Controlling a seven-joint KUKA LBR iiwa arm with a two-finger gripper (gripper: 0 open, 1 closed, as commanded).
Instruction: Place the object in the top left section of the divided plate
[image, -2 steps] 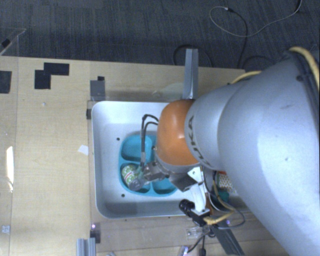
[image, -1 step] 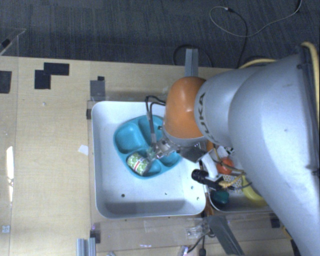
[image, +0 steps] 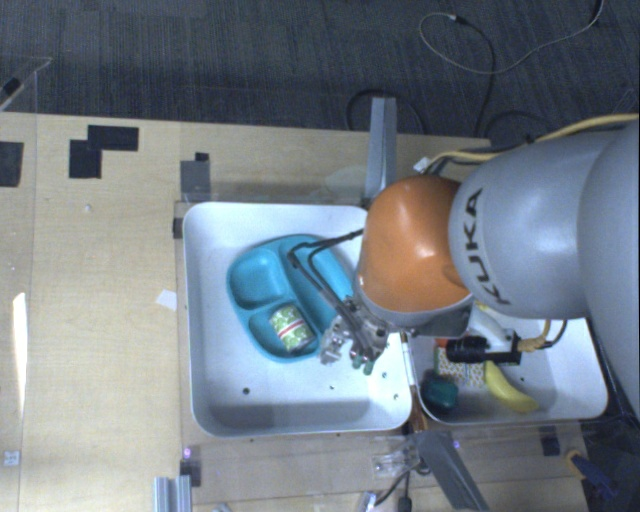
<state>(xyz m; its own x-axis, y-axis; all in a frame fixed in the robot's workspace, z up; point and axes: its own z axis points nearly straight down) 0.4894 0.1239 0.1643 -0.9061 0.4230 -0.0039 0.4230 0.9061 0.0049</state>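
The left bin holds a blue divided plate lying at a slant. A small green object sits in the plate's near section. Just right of it, the gripper hangs over the plate's near right edge; how its grip is set, I cannot tell. The right bin holds a banana and a dark teal ball.

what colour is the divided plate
Light blue; the divided plate shows best in the camera view.

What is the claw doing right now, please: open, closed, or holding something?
Claw: cannot be told; it sits low over the blue divided plate's right edge, in the left bin.
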